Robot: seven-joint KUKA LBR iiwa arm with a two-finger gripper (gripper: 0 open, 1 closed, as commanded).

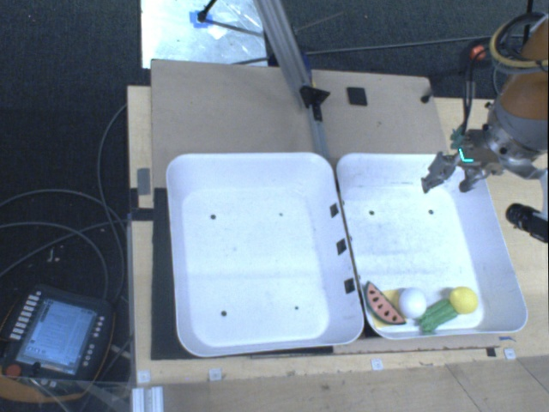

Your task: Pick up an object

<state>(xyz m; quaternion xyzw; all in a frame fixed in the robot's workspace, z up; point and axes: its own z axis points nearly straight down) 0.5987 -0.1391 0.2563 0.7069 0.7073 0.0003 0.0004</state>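
Observation:
Several small toys lie along the near edge of the right bin point(480, 230): a watermelon slice point(383, 305), a white ball point(413, 302), a green piece point(438, 314) and a yellow lemon point(463, 299). My gripper point(452, 178) hangs over the far right part of that bin, well away from the toys. Its two fingers are spread apart and nothing sits between them.
The left bin point(184, 230) stands beside the right one, with black clips point(340, 246) along the shared wall. A metal pole point(287, 41) slants across the back of the bench. A teach pendant point(56, 329) and cables lie on the floor at left.

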